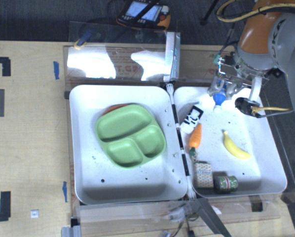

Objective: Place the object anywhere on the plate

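A green divided plate (131,134) lies in the left bin (83,172). In the right bin (266,174) lie an orange carrot (195,136), a yellow banana (235,146), a black-and-white item (192,116), a patterned box (202,175) and a small green can (226,182). My gripper (222,89) hangs over the far edge of the right bin, above and behind the carrot. A small blue piece (218,98) shows just under it; I cannot tell whether it is held.
A central divider (178,132) separates the two bins. A clear panel (120,58) stands behind the left bin. A black cable end (246,106) hangs near the gripper. Bare white floor lies between the banana and the right bin's far wall.
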Robot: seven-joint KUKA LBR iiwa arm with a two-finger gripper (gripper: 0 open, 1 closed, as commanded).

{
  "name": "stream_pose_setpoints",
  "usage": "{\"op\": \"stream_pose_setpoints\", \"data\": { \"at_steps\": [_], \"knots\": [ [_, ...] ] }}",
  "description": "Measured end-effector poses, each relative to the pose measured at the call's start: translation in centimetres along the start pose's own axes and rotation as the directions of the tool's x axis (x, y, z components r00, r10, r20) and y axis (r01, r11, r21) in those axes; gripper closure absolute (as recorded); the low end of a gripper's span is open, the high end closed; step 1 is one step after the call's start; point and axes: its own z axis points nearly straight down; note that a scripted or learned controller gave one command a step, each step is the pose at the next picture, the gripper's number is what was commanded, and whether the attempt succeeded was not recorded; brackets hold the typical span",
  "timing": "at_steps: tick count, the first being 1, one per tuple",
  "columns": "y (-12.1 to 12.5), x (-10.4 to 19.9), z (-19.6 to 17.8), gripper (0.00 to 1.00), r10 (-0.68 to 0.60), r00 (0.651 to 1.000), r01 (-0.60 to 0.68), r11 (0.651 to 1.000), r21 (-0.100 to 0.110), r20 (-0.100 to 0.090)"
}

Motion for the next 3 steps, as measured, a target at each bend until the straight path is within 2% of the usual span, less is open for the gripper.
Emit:
{"op": "stream_pose_setpoints", "data": {
  "at_steps": [1, 2, 3],
  "knots": [
    [-1.4, -0.3, -6.1, 1.00, -0.008, 1.000, 0.008, 1.000, -0.002, -0.001],
    [-5.8, 10.8, -0.4, 1.00, -0.125, 0.992, 0.125, 0.992, 0.002, -0.001],
    [-12.9, 18.3, -0.3, 1.00, -0.196, 0.981, 0.196, 0.981, 0.003, -0.001]
  ]
}}
